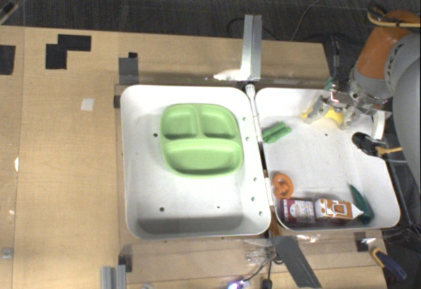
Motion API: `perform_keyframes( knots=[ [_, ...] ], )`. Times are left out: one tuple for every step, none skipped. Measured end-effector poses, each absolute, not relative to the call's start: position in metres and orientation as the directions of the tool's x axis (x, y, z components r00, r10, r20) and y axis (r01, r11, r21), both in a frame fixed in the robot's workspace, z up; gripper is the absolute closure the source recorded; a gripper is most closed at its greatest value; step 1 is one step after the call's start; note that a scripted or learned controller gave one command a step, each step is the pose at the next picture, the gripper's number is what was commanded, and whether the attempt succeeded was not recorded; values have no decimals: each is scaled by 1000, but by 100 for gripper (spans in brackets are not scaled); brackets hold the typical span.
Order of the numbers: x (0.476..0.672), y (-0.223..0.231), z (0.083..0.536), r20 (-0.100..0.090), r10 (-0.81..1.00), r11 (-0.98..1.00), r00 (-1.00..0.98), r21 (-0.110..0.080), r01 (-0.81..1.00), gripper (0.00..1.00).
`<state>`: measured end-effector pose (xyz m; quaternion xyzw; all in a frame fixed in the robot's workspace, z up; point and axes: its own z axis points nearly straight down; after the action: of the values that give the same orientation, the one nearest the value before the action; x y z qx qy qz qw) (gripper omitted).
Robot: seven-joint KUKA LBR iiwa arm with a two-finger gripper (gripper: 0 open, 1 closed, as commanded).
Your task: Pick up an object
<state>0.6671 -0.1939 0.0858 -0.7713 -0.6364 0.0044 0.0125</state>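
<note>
front edge: metal bracket (296, 261) sticks out below the seam between the bins, partly cut off by the frame bottom; small bits beside it too blurry to name.
right bin, near wall: brown-and-white drink carton (320, 210) lying on its side along the wall, label unreadable.
carton's right end: dark green tool-like piece (361, 204), tilted, touching or just beside the carton – can't tell which.
above carton's left end: small orange ring-shaped object (283, 183), close to the divider, apart from the carton.
left bin (141, 215): holds a light green sectioned plate (200, 137), two small compartments at the far side, one wide one near; sits in the far half of the bin, upright, nothing on it.
right bin (329, 169), mid-left: green oblong object (275, 131), tilted, just beside the divider, nothing on top of it.
right bin, far right: yellow object (329, 114) under the claw, mostly covered by it, shape unclear.
claw (335, 107): low over the far right corner of the right bin, right at the yellow object; fingers lost in metal clutter, so can't tell spread or pinched, or whether it grips anything.
arm (385, 64): grey with orange band, comes in from the right, cut off by the frame edge; hides the bin's far right corner.
far: metal post (252, 44) upright behind the seam; wooden surface (59, 149) with black patches at far left.
</note>
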Motion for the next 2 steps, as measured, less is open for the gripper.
perform_keyframes(
  knots=[
    [671,-155,113,-1,994,-113,113,4,994,0],
    [672,-184,88,-2,998,-62,62,8,998,0]
  ],
)
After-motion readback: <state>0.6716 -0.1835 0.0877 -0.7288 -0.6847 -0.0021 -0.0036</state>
